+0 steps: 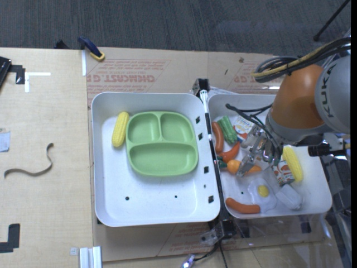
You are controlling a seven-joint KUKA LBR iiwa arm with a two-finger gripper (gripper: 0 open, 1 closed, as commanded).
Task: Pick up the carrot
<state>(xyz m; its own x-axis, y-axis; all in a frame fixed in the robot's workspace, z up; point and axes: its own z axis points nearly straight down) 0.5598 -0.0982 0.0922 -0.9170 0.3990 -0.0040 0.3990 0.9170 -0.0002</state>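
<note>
Nearest the lens, low in the right bin (321,202): a sausage (243,206) lying along the front wall, a small yellow piece (263,191) just behind it.

Then by size. Brown cardboard sheet (139,71) under both bins, printed in red, upside down from this angle (first word looks like "CHEMICAL", the rest too blurred to read). Left bin (150,211), white and shallow, holding a green divided plate (162,143) of three compartments and an ear of corn (119,129) just beside the plate's left edge, touching or nearly so. Grey arm with its orange band (298,96) reaching over the right bin from the right. Second ear of corn (293,163) and a labelled packet (282,173) side by side, label print too small to make out. Green vegetable (227,130) and a red-orange one (217,137) against the left wall.

Carrot (233,164) in the right bin's left half, orange, partly hidden; long axis and pointing direction not clear amid the clutter. Gripper (249,162) low over that pile, just right of the carrot; fingers too obscured to tell whether spread or closed.
</note>
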